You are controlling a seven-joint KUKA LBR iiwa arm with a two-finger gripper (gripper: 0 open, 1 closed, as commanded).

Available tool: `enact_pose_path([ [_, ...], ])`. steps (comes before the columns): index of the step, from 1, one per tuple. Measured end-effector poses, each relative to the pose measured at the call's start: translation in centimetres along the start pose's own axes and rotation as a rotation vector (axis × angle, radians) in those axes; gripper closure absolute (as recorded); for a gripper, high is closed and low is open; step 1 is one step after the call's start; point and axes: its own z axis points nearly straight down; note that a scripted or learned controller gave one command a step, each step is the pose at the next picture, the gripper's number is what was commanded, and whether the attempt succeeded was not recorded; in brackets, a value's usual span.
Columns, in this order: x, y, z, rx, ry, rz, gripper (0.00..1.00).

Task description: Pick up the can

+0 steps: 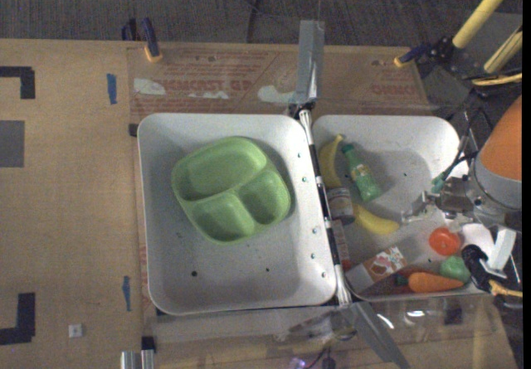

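Note:
The can (338, 204) is a small dark cylinder lying against the left wall of the right bin (415, 131), between two bananas. My gripper (425, 198) hovers over the middle-right of that bin, well to the right of the can and apart from it. It is open, with only white bin floor showing between the fingers. The grey arm with its orange band (508, 152) comes in from the right edge.
Around the can lie a curved banana (331, 162), a green bottle (362, 173) and a second banana (375, 221). A red tomato (445, 240), a green item (455, 268), a carrot (431, 282) and a packet (386, 262) sit along the bin's front. A green divided plate (231, 188) lies in the left bin (166, 259).

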Motion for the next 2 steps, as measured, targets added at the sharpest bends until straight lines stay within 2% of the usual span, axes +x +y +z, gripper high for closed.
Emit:
enact_pose_path([
  [1,2.2,-0.6,-13.0,0.001,-0.001,0.237,0.00],
  [2,1.5,-2.6,2.8,0.006,0.000,0.239,0.00],
])
